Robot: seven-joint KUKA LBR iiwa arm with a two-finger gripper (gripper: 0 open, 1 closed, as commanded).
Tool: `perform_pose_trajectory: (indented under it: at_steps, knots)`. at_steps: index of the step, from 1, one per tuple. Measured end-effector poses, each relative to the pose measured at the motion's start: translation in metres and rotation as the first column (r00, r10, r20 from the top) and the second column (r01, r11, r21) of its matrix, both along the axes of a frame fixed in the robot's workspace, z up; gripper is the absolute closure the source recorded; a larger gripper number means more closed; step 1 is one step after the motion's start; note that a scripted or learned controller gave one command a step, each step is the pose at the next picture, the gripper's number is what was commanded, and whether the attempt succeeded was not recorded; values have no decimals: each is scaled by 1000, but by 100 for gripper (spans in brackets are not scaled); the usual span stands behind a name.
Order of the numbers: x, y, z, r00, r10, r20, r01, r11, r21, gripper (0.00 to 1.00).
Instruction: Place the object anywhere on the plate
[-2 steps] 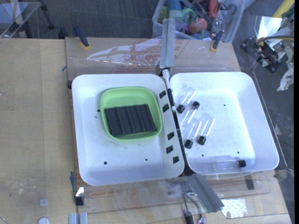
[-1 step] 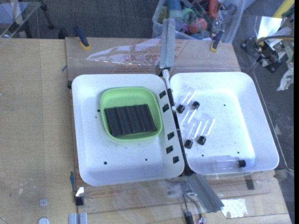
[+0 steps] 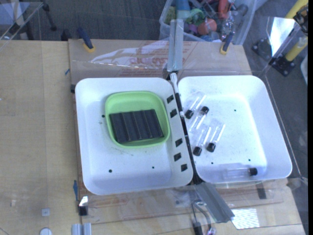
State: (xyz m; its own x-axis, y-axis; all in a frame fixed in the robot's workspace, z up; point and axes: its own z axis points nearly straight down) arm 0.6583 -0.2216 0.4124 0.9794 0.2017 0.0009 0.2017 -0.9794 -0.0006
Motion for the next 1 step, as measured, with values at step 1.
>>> perform_pose_trajectory:
  at_steps: [1]
  knots:
    - [3, 1, -97, 997, 72, -4, -72, 997, 3, 0]
